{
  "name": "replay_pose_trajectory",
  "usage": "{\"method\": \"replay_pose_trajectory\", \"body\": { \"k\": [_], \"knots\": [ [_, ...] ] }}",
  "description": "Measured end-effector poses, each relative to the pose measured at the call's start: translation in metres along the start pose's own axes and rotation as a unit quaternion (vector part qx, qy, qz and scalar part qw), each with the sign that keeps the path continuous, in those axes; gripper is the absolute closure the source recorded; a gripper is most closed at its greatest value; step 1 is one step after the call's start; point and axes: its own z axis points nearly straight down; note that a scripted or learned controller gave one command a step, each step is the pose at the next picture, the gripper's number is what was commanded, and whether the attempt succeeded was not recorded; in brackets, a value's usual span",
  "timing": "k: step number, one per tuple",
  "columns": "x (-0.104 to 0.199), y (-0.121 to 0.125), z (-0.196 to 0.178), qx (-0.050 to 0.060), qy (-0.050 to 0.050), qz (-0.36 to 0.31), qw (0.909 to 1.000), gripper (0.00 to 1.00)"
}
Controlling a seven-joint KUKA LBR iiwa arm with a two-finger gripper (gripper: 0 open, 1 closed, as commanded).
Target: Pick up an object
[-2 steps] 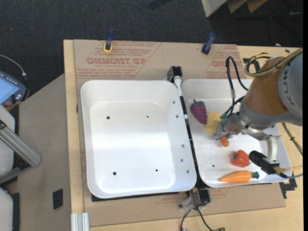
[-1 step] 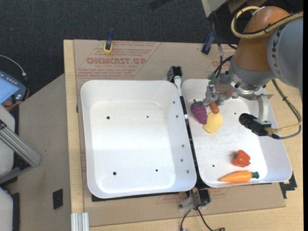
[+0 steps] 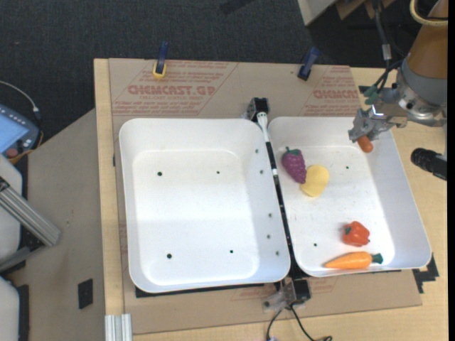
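Observation:
My gripper [image 3: 365, 138] hangs over the back right part of the right bin [image 3: 405, 190]. Its fingers are shut on a small orange object [image 3: 365, 145] that sticks out just below the tips. In the same bin lie a purple grape bunch [image 3: 293, 164] and a yellow lemon-like piece [image 3: 315, 180], touching each other near the bin's left wall. A red pepper [image 3: 355, 233] and an orange carrot with a green top [image 3: 352, 261] rest near the front edge.
The left bin [image 3: 135, 190] sits beside the right one, with a black divider strip [image 3: 274, 183] between them. Both bins stand on a cardboard sheet [image 3: 213, 84] held by two clamps [image 3: 162, 61] at the back. The arm's orange band [image 3: 430, 48] rises at the right.

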Motion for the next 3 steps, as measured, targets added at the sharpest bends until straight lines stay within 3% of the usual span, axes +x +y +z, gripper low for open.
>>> {"method": "replay_pose_trajectory", "body": {
  "k": [1, 2, 3],
  "knots": [
    [0.079, -0.029, 0.004, 0.005, 0.005, -0.006, 1.0000, 1.00],
    [0.126, -0.074, -0.003, 0.006, 0.005, -0.005, 1.0000, 1.00],
    [0.183, -0.071, 0.004, 0.006, 0.004, -0.006, 1.0000, 1.00]
  ]
}}
